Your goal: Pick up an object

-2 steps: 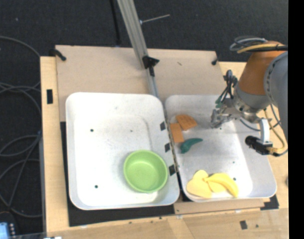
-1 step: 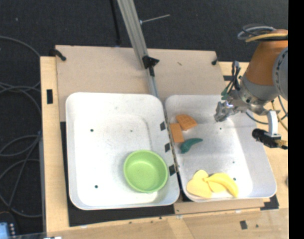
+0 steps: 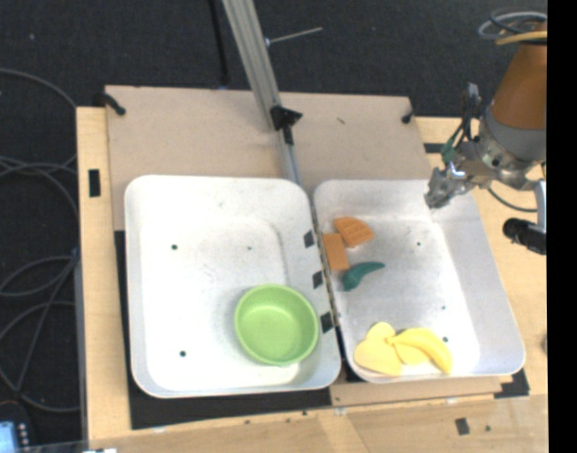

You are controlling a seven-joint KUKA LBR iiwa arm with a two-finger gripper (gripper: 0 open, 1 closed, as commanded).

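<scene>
1. From the fixed overhead camera you see two shallow white bins side by side on a tan bench: the left white bin (image 3: 175, 215) and the right white bin (image 3: 458, 281).
2. Your grey arm with the orange band (image 3: 524, 88) reaches in from the right, and its two-finger gripper (image 3: 439, 192) sits over the upper right rim of the right bin. Whether it is released or clenched, you cannot tell at this size; nothing shows between its tips.
3. In the right bin, look along the left wall: an orange block-shaped object (image 3: 345, 239) lies there, with a small teal curved piece (image 3: 360, 273) just below it, touching or nearly so.
4. A soft yellow lumpy object (image 3: 402, 350) lies at the near edge of the right bin, well apart from the gripper.
5. A round light-green plastic bowl (image 3: 277, 324) stands upright in the left bin's near right corner.
</scene>
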